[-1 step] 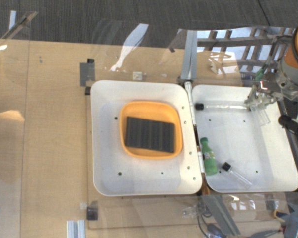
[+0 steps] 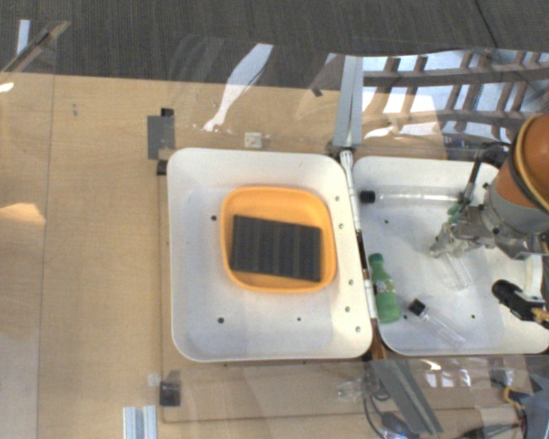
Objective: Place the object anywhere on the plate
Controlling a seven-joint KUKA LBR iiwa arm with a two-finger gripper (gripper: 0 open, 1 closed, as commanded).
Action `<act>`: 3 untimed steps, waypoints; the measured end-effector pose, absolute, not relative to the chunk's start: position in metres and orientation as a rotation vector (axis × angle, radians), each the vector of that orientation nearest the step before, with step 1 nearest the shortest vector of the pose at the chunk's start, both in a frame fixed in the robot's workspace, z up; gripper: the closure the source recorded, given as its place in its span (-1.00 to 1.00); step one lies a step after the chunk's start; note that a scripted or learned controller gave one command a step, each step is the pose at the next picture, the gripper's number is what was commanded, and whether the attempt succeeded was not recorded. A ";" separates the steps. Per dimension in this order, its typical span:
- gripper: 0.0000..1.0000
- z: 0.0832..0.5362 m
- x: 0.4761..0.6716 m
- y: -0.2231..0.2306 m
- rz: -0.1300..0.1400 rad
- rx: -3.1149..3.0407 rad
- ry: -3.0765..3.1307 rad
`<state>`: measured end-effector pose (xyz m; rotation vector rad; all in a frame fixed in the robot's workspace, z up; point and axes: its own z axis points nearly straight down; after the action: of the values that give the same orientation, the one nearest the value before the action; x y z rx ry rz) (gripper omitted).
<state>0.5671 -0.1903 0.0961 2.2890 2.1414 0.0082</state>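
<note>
Starting at the left, you see the wooden bench top (image 2: 73, 245) with a small black bracket (image 2: 162, 135) standing just beyond the far left corner of the left shallow white bin (image 2: 192, 327). Inside that bin lies the orange, rounded-square plastic plate (image 2: 279, 207), a little toward the far side, and a dark ribbed rectangular pad (image 2: 276, 248) rests flat on its middle.

Moving right, a metal divider strip (image 2: 348, 108) runs from the far edge down between the two bins. In the right shallow white bin (image 2: 494, 341), the green plastic bottle (image 2: 383, 289) lies on its side against the left wall, toward the near end, well apart from the plate. A small black piece (image 2: 416, 307) sits just right of the bottle, and another small black piece (image 2: 367, 196) lies near the far left corner.

Further right, the two-finger gripper (image 2: 450, 243) hangs over the middle of the right bin, near its right side, apart from the bottle. You cannot tell from this view how its jaws stand. Behind it you see the grey arm with its orange band (image 2: 540, 167) at the right edge.
</note>
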 end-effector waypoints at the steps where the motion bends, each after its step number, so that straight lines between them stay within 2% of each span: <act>1: 1.00 0.209 0.521 -0.140 0.008 2.292 2.140; 2: 1.00 0.203 0.551 -0.100 0.006 2.176 2.260; 3: 1.00 0.185 0.621 -0.074 0.004 2.013 2.407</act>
<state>0.6208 -0.0737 0.1849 2.0129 2.4067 0.0044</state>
